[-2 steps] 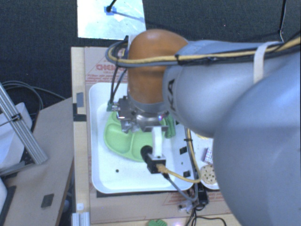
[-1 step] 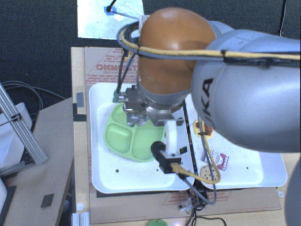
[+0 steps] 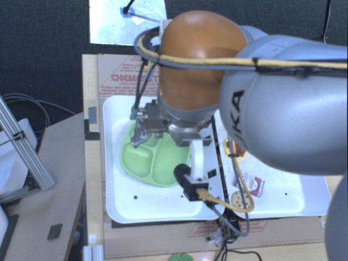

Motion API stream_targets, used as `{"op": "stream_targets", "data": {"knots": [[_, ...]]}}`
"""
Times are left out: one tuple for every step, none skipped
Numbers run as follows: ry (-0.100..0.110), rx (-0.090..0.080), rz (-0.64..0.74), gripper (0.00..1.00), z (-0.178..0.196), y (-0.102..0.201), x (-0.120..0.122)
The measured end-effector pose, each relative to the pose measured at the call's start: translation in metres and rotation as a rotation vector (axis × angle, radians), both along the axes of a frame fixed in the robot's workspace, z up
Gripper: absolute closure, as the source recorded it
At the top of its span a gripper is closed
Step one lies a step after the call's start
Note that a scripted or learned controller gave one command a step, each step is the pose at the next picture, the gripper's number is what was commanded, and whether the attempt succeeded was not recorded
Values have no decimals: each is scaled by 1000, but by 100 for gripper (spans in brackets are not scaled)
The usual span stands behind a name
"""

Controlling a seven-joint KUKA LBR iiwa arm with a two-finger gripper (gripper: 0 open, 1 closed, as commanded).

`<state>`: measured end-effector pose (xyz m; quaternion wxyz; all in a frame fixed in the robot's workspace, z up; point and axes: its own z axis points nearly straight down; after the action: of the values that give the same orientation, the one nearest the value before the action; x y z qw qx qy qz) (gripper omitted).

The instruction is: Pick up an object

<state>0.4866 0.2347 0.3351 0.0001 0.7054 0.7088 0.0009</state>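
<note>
gripper low in the left bin, over the far edge of the green divided plate lying flat there; its opening cannot be told. risk: the plate's thin rim may slip free, apparently ungripped.

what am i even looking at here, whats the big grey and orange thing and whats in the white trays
The big grey and orange shape is a robot arm, seen from a single camera fixed above the bench and looking down at a slant. The arm reaches in from the right and blocks much of the picture. Below it sit two shallow white bins side by side. In the left bin lies a light green divided plate. The arm's gripper is down over that plate, at its upper edge, but the picture does not show whether it holds anything. In the right bin you can see a small red and white packet and a round tan dotted thing, partly behind cables.
</note>
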Motion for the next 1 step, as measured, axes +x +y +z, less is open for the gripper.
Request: {"op": "stream_targets", "data": {"knots": [[9,-6,-6,0,-141,-2,33]]}}
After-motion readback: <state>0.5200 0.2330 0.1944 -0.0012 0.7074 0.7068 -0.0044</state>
